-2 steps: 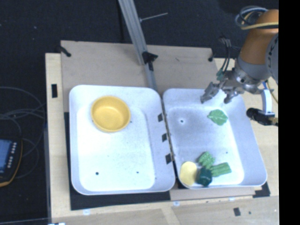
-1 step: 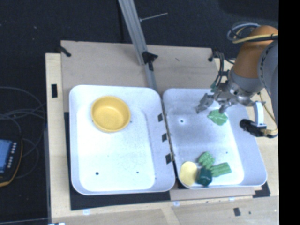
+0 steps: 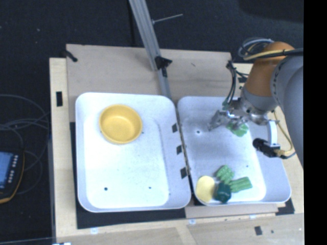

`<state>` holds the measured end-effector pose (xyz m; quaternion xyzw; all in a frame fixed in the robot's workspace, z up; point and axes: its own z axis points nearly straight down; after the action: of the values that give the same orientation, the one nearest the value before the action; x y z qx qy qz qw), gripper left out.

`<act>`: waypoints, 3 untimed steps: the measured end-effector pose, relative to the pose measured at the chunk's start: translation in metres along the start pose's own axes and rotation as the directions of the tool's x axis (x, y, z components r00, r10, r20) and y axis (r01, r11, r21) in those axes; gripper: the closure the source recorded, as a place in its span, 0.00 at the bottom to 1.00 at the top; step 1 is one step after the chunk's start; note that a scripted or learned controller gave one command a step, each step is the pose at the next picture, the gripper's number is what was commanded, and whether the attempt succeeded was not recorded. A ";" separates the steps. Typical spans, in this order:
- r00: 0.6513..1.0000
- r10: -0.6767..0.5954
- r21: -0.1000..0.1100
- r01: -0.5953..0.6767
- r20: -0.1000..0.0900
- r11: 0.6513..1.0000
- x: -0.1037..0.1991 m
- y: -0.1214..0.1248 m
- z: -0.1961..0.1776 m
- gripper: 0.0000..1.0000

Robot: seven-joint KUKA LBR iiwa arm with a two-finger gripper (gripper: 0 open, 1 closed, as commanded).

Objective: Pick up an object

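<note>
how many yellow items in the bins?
2: a yellow bowl in the left bin, upper left; a pale yellow piece at the right bin's near edge beside the green items. Others may be hidden.

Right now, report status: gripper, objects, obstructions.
Gripper over right bin, pale green piece beside it. Green pieces, yellow disc piled near corner. Yellow bowl left bin.

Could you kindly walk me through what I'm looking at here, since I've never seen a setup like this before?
This is a single camera fixed above a bench, looking down at a slant. The grey arm with an orange band is a robot reaching in from the right. Its end effector hangs over the right white bin, beside a small green object; I can't tell whether it grips it. More green pieces and a pale yellow one lie in that bin's near corner. The left bin holds a yellow bowl.
</note>
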<state>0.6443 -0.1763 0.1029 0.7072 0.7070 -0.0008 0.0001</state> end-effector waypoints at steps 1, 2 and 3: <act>1.000 0.000 -0.003 0.000 0.000 1.000 -0.001 0.001 -0.013 1.00; 1.000 0.000 -0.005 0.000 -0.001 1.000 -0.007 -0.002 -0.058 1.00; 1.000 0.000 -0.007 0.000 0.000 1.000 -0.013 -0.005 -0.119 1.00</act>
<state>0.6398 -0.1891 0.2219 0.7071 0.7071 0.0019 0.0027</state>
